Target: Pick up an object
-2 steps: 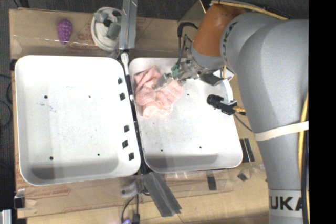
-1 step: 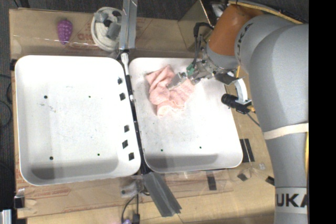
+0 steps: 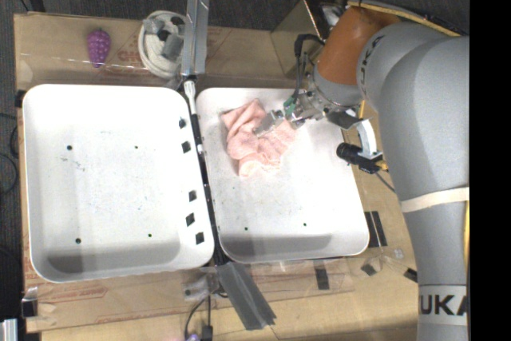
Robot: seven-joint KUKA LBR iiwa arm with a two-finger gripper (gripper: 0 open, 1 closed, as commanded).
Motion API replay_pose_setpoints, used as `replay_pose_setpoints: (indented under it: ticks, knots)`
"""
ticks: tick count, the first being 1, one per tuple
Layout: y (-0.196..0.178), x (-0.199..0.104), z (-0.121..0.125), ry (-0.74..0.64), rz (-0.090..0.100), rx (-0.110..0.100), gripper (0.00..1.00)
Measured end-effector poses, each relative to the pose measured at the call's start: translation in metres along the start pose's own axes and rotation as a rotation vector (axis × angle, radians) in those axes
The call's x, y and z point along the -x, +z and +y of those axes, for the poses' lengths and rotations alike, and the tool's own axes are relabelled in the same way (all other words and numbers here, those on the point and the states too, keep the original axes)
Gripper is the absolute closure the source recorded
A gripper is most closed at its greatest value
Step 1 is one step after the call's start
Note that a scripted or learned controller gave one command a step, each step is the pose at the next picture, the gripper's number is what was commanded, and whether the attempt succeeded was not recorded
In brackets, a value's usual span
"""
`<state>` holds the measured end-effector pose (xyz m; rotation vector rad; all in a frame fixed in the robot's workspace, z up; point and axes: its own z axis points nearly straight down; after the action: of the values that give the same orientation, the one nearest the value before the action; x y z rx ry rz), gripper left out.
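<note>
- My claw [image 3: 281,115] is down in the right bin [image 3: 335,212], near its far edge; whether it is wide or narrow I cannot tell.
- It sits at the right edge of a crumpled pink cloth [image 3: 255,140], which lies in the far half of that bin, toward its left side.
- The left bin [image 3: 104,172] lies alongside, touching.
- On the bench beyond the left bin's far edge: a purple grape-like toy [image 3: 98,46] and a white coiled cord [image 3: 161,44].

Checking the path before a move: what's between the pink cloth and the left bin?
In the camera view, bare white floor of the right bin, then the two bins' meeting rims with small black clips, lie between the pink cloth and the left bin.
</note>
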<state>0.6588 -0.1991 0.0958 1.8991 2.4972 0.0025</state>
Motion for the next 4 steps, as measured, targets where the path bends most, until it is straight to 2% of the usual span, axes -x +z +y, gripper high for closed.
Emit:
replay_pose_setpoints:
  ticks: [1,2,3,4]
  knots:
    - [0.0,-0.002,0.001,-0.068,0.0,-0.001,0.0]
    - [0.0,-0.002,0.001,-0.068,0.0,-0.001,0.0]
    - [-0.024,-0.061,0.015,-0.356,0.005,-0.007,0.0]
    - [0.002,-0.023,-0.023,-0.361,0.001,-0.003,0.0]
